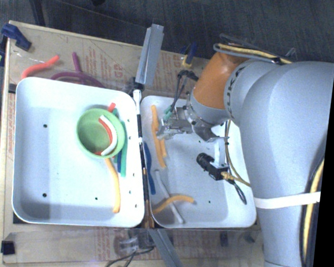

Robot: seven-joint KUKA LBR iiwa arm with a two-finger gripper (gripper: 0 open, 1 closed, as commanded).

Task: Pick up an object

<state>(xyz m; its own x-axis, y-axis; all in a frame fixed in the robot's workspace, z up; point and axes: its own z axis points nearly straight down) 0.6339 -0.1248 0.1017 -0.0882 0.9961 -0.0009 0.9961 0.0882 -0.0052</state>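
Reaching into the right bin, nothing lifted yet.

Camera view: I have the gripper (169,126) low in the right bin (230,212), near its far-left corner, just above an orange stick (161,152); whether it is apart or together I cannot tell. I judge this the approach step. Next I need to settle squarely over that stick, clear of the bin wall, before closing. Green bowl (95,134) sits in the left bin (40,193).

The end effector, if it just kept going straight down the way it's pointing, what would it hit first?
Probably the orange stick lying along the left side of the right bin. The end effector sits right over its upper part, though depth is hard to judge from this slanted view.
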